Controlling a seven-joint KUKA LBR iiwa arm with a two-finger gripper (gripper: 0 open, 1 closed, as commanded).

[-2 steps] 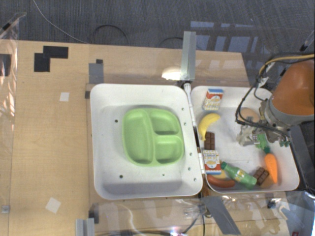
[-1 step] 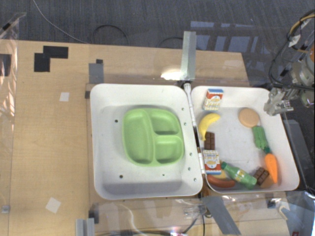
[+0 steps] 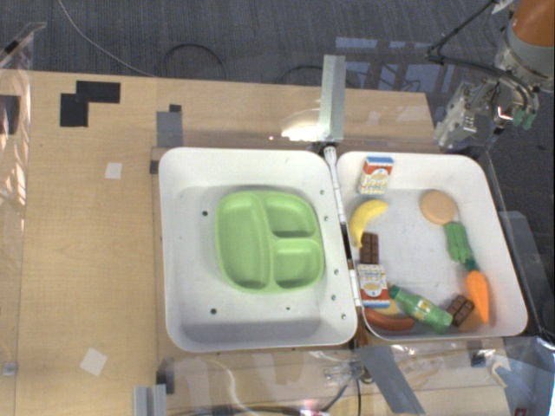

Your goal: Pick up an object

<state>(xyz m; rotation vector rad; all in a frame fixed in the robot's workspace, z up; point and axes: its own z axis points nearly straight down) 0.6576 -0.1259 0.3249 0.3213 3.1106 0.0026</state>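
The end effector (image 3: 475,115) hangs at about 2 o'clock in the view, above the bench (image 3: 78,258) and just outside the far right corner of the right bin (image 3: 408,167); its metal fingers point down toward the left, but they are small and blurred, so I cannot tell how far open they are, and no object is seen between them. The arm (image 3: 529,24) with its orange band comes in from the upper right corner. The left bin (image 3: 186,198) holds a green divided plate (image 3: 269,241) with three compartments, lying near its middle. The objects to pick are all in the right bin. At its 12 o'clock side, a small white and red carton (image 3: 375,175) lies near the far wall. Just below it, a yellow banana (image 3: 364,218) curves along the left wall, and a brown chocolate bar (image 3: 369,248) lies touching its lower end. A second small carton (image 3: 372,284) lies below the chocolate. At 6 o'clock, a green bottle (image 3: 421,308) lies on its side, with a reddish sausage-like thing (image 3: 388,321) under it by the near wall. At 2 o'clock is a round tan cookie (image 3: 439,206), below it a green pickle-like vegetable (image 3: 460,243), then an orange carrot (image 3: 478,295), and a small brown piece (image 3: 460,308) between the carrot and the bottle.
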